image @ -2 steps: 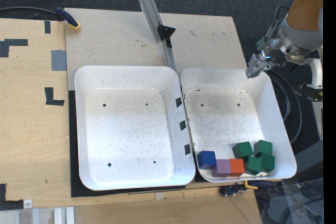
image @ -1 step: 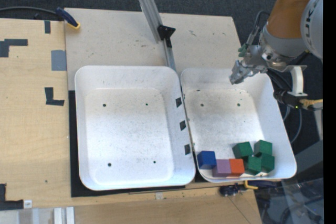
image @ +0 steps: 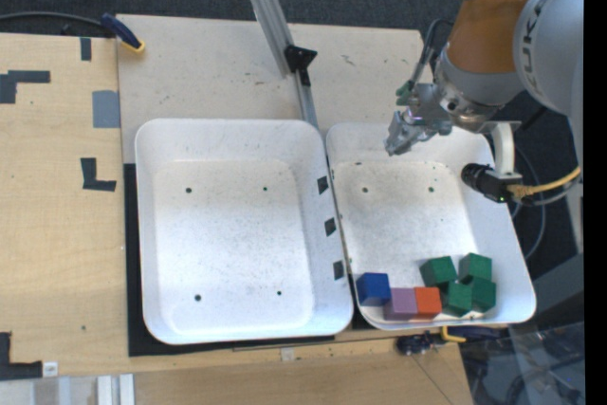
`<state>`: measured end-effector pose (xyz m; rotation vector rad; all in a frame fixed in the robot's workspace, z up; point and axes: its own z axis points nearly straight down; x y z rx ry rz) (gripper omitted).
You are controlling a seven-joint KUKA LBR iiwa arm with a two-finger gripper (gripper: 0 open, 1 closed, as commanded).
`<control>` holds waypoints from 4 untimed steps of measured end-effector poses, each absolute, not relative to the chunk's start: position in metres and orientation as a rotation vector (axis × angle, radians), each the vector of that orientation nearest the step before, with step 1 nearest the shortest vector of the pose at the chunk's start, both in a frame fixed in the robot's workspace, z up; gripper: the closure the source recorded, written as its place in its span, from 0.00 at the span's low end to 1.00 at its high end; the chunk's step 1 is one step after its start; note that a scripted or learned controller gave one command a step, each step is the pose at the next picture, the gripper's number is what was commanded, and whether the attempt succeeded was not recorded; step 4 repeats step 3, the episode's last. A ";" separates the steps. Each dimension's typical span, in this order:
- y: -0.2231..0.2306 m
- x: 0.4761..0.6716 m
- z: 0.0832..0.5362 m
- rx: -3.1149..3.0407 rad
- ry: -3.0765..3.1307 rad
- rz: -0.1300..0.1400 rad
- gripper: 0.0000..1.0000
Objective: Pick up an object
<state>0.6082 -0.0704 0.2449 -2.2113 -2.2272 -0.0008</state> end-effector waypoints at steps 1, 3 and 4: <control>-0.009 0.592 0.237 -2.211 -2.227 0.001 1.00; 0.095 0.554 0.248 -2.210 -2.228 0.001 1.00; 0.095 0.554 0.248 -2.210 -2.228 0.001 1.00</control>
